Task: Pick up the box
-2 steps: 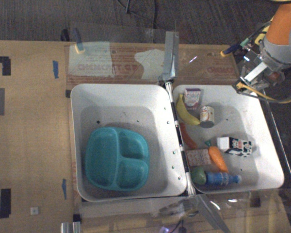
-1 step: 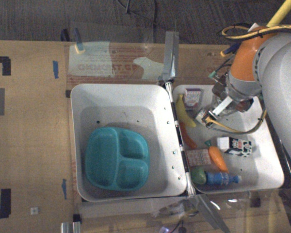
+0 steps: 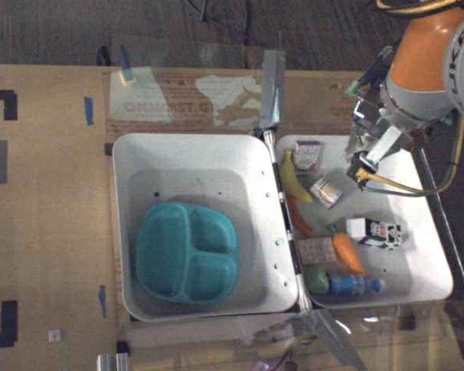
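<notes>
Hand [image 3: 359, 151] is hovering over the far part of the right bin [image 3: 429, 230], hanging from the grey and orange arm that is reaching in from the right; whether it is wide or narrow I cannot tell, and nothing is showing in its grip; the box [image 3: 315, 250], brownish and flat, is lying in the near part of that bin against the wall by the left bin, well apart from the hand; a carrot [image 3: 346, 252] is lying just beside the box on its right, and a green fruit [image 3: 317, 279] and a blue bottle [image 3: 354, 285] are sitting just nearer than it; a black and white carton [image 3: 383, 233] is resting right of the carrot; a banana [image 3: 291, 178], a red pepper [image 3: 300, 219], a small can [image 3: 325, 191] and a purple cup [image 3: 307, 154] are lying farther back; a teal divided plate [image 3: 187, 250] is sitting in the left bin [image 3: 131, 168]; both bins are standing on the counter [image 3: 46, 222].
</notes>
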{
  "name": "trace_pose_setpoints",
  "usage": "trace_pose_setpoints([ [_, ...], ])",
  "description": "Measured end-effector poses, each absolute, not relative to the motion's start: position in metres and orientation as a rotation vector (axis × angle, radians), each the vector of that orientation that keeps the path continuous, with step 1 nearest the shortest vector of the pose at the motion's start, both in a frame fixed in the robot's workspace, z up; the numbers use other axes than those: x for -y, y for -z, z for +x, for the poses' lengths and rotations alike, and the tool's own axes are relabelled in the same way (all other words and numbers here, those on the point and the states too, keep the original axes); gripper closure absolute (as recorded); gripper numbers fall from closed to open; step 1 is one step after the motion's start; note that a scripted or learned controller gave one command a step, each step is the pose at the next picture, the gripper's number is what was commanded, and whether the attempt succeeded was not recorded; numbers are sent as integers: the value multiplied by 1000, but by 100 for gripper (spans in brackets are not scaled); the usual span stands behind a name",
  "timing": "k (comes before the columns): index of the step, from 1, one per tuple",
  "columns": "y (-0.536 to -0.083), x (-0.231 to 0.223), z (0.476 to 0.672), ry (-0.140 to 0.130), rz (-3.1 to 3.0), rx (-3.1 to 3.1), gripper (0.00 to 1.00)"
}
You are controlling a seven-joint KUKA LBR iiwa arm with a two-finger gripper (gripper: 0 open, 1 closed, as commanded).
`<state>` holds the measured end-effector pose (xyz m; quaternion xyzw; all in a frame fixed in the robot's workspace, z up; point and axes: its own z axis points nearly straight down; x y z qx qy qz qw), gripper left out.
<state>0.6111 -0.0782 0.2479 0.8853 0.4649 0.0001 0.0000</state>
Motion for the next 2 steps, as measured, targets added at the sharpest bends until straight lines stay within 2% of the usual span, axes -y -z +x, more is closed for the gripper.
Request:
trace_pose_setpoints([
  [1, -252, 195, 642, 1, 2815, -1392, 100],
  [2, -426, 206, 637, 0, 2831, -1358, 100],
])
